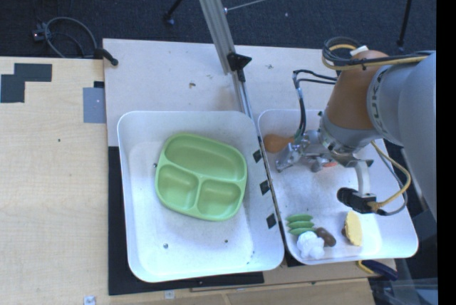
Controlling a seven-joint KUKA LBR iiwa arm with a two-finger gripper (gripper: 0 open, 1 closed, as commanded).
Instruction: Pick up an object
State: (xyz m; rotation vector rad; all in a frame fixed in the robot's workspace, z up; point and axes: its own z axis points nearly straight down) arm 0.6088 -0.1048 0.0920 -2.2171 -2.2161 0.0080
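My gripper hangs low over the upper left part of the right bin, its metal fingers pointing left. An orange-brown rounded object lies just left of the fingertips, touching or nearly touching them; I cannot tell whether it is between them. Near the bin's front lie a green pea pod, a white crumpled object, a small brown object and a yellow object.
The left bin holds a green divided plate. A slanted metal rail runs from the top down to the divider between the bins. A black cable and connector hang from the arm above the right bin.
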